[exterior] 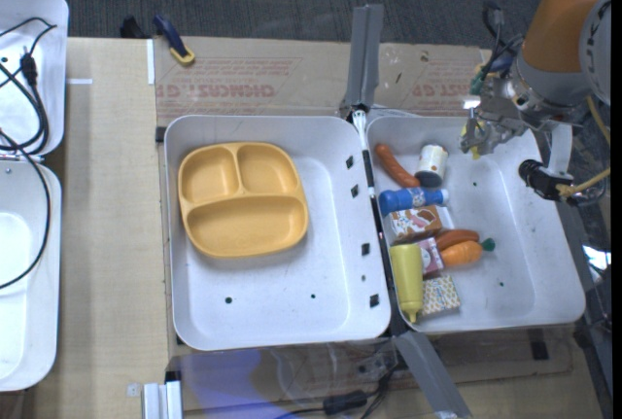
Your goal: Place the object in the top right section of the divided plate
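Camera view, items as we log them:

Left bin (194, 310): white, shallow. We record one divided plate (243, 198), yellow-orange, three sections, lying flat in the upper left part of the bin. Its top right section (267, 169) shows bare plate surface, as do the other two.

Right bin (525, 261): white, shallow, touching the left bin along a grey divider. We count a cluster of toy food pieces gathered along its left side:
- a sausage (396, 165), reddish orange, lying at a slant near the top of the cluster;
- a small cream can (431, 161) with a dark end, just beside the sausage;
- a blue bottle (413, 200) lying on its side below them;
- a printed packet (416, 223) beneath the bottle, partly covered;
- a carrot (462, 253), orange with a green tip, near the middle of the bin;
- a yellow bottle (407, 279) standing along the bin's left wall;
- a patterned card (440, 296) just beside the yellow bottle.

Arm: grey with an orange band, entering at the upper right. We place the gripper (476, 140) over the upper part of the right bin, to the right of the cream can and apart from it. We cannot tell whether the tool is spread or pressed together; we see nothing pinched in it.

Bench surround: a blue and yellow clamp (173, 41) on the cardboard above the left bin; black cables (24, 106) on white trays at far left.
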`<state>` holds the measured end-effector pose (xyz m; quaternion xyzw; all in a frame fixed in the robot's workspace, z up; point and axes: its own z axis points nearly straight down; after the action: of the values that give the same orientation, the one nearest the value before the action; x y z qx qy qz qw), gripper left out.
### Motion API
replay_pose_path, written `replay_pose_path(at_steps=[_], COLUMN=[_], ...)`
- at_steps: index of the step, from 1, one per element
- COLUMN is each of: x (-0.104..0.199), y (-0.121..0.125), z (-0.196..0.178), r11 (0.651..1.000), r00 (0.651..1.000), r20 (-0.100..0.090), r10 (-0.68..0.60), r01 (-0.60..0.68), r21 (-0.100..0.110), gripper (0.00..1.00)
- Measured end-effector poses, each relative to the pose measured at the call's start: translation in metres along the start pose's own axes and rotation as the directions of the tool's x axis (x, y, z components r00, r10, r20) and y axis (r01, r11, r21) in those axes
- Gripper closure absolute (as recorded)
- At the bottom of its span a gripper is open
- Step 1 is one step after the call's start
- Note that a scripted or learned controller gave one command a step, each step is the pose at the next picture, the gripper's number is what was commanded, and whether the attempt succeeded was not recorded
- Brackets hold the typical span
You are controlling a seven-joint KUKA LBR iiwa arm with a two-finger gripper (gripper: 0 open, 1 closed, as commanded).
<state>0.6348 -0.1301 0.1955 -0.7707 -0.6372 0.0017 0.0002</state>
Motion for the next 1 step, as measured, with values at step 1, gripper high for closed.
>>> replay_pose_path(at_steps=[1], x=[-0.0054], y=[-0.0373], z=[0.0794], r11=[0.997], r00=[0.997], r20=[-0.001], r10=[0.071], r01=[-0.071], r21=[0.002], gripper=[1.0])
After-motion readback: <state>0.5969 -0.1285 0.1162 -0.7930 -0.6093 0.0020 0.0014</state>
